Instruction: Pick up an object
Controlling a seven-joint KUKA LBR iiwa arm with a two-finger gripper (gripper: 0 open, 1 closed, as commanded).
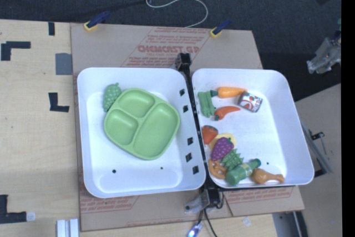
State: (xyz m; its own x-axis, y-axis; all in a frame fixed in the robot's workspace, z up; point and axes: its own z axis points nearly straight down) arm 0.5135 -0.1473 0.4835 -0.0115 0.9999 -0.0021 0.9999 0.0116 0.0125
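Two white bins sit side by side on a table, seen from above. Nearest the camera, at the right bin's (288, 119) six o'clock edge, toy food lies heaped: a tan squash (266, 177) beside a green vegetable (239, 172), then purple grapes (221, 148) touching a yellow piece (227, 139), and a red tomato (209, 134) at nine o'clock against the divider. Farther back, at twelve o'clock — an orange pepper (226, 112), green beans (206, 102), a carrot (230, 92) and a small can (250, 101) just beside it.

In the left bin (89, 119), a green divided plate (142, 124) fills the middle, with a green bunch of grapes (111, 95) touching it at ten o'clock.

At three o'clock of the scene, well apart from both bins, a grey piece of the arm (323, 56) hangs over dark floor; whether the end effector is spread or pressed together cannot be told. By the look of it, nothing is picked — the reach, grasp and lift all remain.
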